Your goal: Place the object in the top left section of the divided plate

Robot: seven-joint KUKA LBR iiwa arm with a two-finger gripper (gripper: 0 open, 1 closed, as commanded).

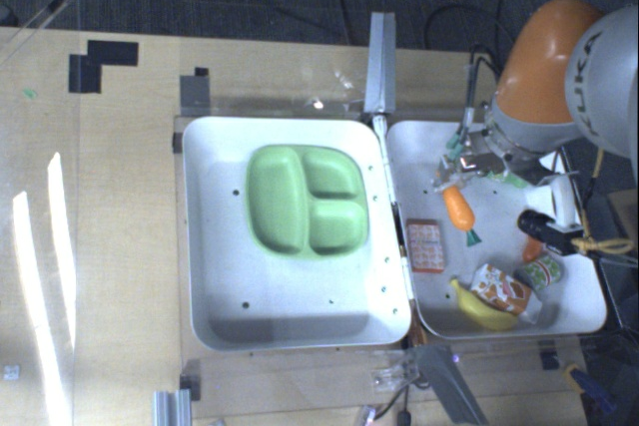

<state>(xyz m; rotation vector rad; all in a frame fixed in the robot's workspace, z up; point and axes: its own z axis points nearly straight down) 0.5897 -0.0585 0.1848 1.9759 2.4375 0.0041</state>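
A green divided plate lies in the left bin, with one long section on its left and two smaller ones on its right; nothing rests in any of them. An orange toy carrot with a green tip lies in the right bin, near its middle. My gripper hangs over the right bin's upper part, just above the carrot's top end. I cannot tell whether it touches the carrot.
The right bin also holds a red patterned packet, a banana, a colourful pouch and a green can. A metal post rises at the back where the two bins meet.
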